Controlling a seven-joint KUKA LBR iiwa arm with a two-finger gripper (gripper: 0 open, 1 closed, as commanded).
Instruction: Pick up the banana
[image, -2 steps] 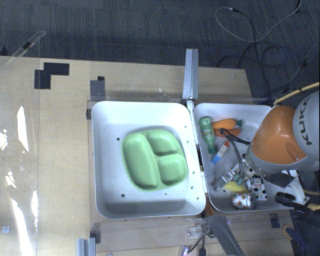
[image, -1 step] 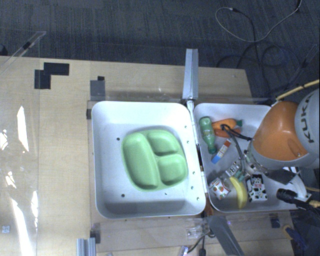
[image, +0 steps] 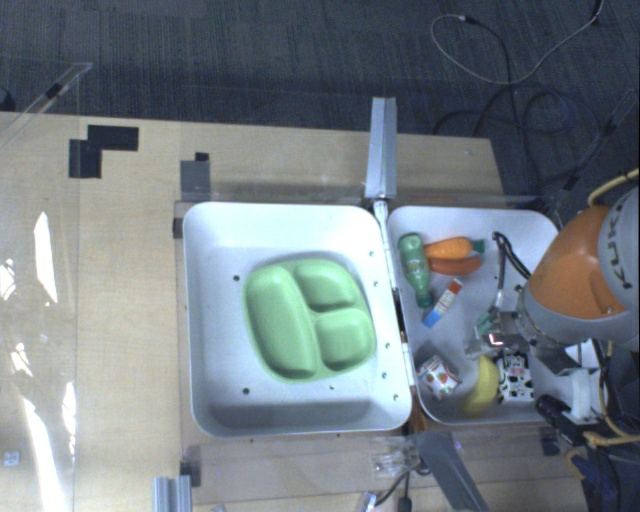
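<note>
The yellow banana (image: 482, 387) lies near the front edge of the right bin (image: 530, 225), curved and standing roughly front to back. My gripper (image: 507, 358) hangs low over the bin, right next to the banana's upper right side, under the grey wrist and orange band of the arm. Whether it touches the banana is not clear from this angle.
In the right bin lie a green bottle (image: 414, 264), an orange carrot (image: 452, 254), a small blue and red stick (image: 441, 303) and a patterned cube (image: 437, 376). The left bin (image: 215, 395) holds a green divided plate (image: 308, 317). Black cables run along the arm.
</note>
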